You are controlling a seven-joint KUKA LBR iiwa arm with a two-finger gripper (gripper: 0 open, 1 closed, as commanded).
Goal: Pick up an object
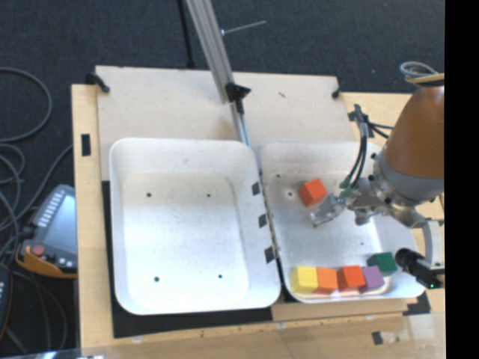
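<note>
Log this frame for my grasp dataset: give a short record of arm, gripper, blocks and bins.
arm: reaches in from the right, over the right bin
gripper: low in the right bin, beside the orange block
row at near wall: yellow, orange, red, purple
green block: behind the row's right end
left bin: white, shallow

The two shallow white bins [187, 223] look like smooth, matt moulded plastic, lightly speckled with dark marks. They rest on a pale, matt, wood-like bench board [165, 103]. A slanted ribbed rail [206, 28] has a dull metallic sheen. The arm's orange band [420, 137] looks smooth and softly glossy. The small coloured blocks [340, 278] look matt.
</note>
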